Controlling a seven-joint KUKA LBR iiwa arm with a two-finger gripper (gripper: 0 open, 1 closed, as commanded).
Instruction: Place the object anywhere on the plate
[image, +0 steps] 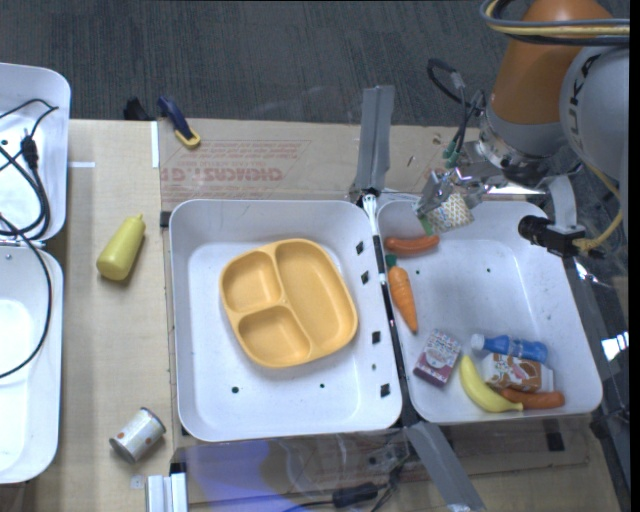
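Observation:
A yellow plate (288, 300) with three compartments lies in the left white bin (200, 400). My gripper (446, 198) hangs over the far left corner of the right bin (560, 300), well to the right of the plate. A small pale, speckled object (456, 212) sits between its metal fingers (437, 190), lifted off the bin floor. Just below it on the floor lies an orange sausage (412, 243).
The right bin also holds a carrot (402, 297), a small box (437, 358), a banana (480, 385), a bottle (510, 348) and a carton (517, 374). On the bench at left are a yellow squeeze bottle (122, 248) and a can (137, 433).

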